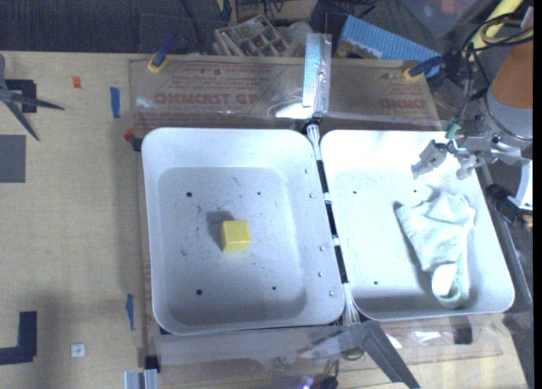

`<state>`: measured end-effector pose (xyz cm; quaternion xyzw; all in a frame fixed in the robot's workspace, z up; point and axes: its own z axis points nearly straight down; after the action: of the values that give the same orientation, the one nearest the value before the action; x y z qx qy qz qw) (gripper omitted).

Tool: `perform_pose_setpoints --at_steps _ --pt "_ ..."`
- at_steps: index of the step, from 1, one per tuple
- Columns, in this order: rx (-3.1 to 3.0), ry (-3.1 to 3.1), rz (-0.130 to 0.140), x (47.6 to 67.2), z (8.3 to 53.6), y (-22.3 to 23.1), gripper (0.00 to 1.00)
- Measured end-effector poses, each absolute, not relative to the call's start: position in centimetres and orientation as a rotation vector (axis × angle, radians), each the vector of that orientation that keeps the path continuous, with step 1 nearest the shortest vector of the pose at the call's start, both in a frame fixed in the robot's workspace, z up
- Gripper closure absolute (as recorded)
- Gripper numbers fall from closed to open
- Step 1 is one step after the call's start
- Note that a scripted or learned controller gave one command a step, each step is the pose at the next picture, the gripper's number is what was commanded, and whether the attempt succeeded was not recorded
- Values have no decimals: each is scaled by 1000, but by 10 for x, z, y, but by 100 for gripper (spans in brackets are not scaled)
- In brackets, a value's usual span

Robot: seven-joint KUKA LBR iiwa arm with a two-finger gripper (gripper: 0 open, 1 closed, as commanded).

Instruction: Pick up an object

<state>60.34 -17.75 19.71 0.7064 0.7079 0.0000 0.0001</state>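
Two shallow white plastic bins sit side by side at the middle of the frame, meeting along a central seam, so that whatever the arm drops remains inside a walled tray. The left bin [169, 158] holds a small yellow foam-like cube [236, 236], lying flat on the floor a little below the bin's middle and well apart from every wall, which leaves room on all sides for fingers to come down around it. The right bin [364, 158] holds a crumpled white cloth with pale green trim [437, 239], spread loosely from the bin's centre toward its lower right corner. Either one could serve as the thing to be picked; neither is held.

The grey arm enters from the upper right of the frame, its orange band at the right edge. The two-finger gripper [445, 161] hangs over the upper right part of the right bin, just above the cloth's top edge, with its fingers spread and nothing between them. By its position, the cloth looks the likelier target, and the gripper appears to be above it rather than touching it.
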Motion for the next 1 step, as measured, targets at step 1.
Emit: perform_pose_setpoints --at_steps 1 --pt "2601 1774 8 631 102 -210 0"
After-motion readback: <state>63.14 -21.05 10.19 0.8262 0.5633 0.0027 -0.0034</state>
